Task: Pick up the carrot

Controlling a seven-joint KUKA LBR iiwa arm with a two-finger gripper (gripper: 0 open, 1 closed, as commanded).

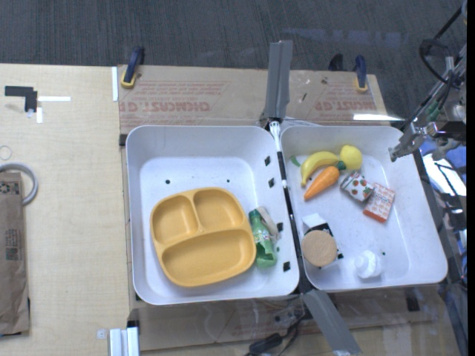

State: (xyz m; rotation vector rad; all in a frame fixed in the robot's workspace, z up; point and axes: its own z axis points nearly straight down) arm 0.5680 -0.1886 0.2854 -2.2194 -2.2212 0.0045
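Note:
The carrot is orange with a green stub at its upper right end. It lies slanted on the floor of the right bin, in the upper left part. A yellow banana curves along its upper side and touches it. A yellow lemon sits just beyond the carrot's green end. Nothing covers the carrot from above.
Right of the carrot lie a strawberry and a small red carton. Nearer the front are a round brown disc and a white object. The left bin holds a yellow divided plate and a green packet. Metal brackets and cables stand at the right edge.

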